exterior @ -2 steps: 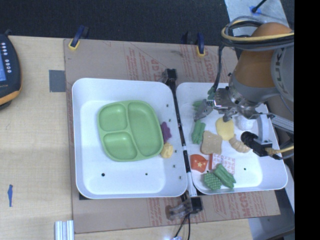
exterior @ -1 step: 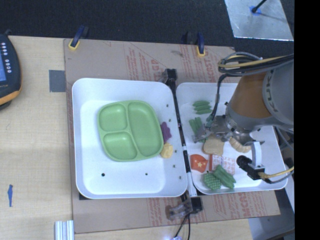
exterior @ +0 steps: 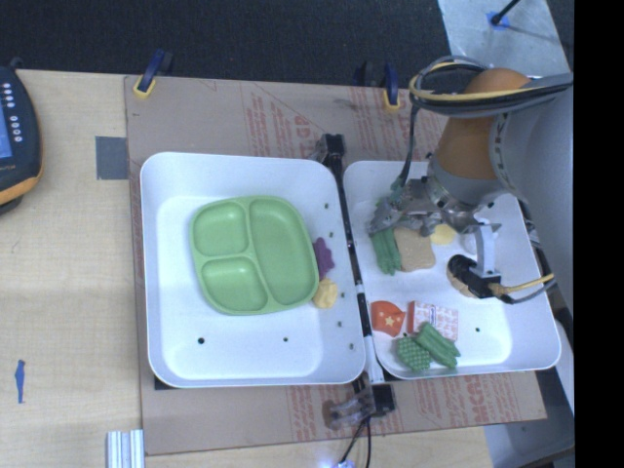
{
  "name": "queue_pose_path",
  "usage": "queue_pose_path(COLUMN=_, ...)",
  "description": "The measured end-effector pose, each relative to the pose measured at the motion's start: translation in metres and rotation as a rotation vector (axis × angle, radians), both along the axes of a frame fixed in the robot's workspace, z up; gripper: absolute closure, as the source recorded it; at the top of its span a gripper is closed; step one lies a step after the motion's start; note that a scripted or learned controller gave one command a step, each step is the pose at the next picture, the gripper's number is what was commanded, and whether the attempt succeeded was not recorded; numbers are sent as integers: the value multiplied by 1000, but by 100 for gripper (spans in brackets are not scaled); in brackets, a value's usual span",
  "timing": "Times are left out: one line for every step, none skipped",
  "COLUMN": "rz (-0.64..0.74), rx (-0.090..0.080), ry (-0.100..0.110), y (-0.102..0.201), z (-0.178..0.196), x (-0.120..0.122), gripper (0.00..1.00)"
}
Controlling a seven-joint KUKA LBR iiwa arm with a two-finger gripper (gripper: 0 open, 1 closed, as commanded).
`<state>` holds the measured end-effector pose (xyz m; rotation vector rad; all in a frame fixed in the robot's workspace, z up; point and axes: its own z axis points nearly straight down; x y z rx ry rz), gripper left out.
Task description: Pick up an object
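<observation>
From the camera view we found the gripper (exterior: 419, 217) low inside the right bin (exterior: 507, 344), at that bin's upper left quarter, with the grey arm (exterior: 531, 154) and its orange band entering from the right. We could not tell the state of the claw: the wrist hardware hid its tips. Taking the gripper as our landmark, a dark green oblong toy (exterior: 388, 252) lay just below and to its left, its long axis running roughly up and down the frame, and a tan slice-shaped piece (exterior: 417, 254) lay directly beneath it, touching or nearly touching the green toy. A small yellow item (exterior: 444, 233) sat just to the right. Well below the gripper, near the bin's lower edge, we noted a red block (exterior: 388, 317), a red-and-white packet (exterior: 435, 318) and a textured green piece (exterior: 425, 349). Far to the left, in the left bin (exterior: 166, 349), were a green divided plate (exterior: 253, 253), a purple piece (exterior: 323, 256) and a yellow piece (exterior: 325, 294). In our judgement the tan slice and green oblong were the nearest candidates, lying almost straight under the claw.
</observation>
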<state>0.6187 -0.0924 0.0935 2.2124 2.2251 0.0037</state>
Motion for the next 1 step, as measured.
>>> queue_pose_path(rz=0, rx=0, ry=2, y=-1, z=0, x=40, gripper=0)
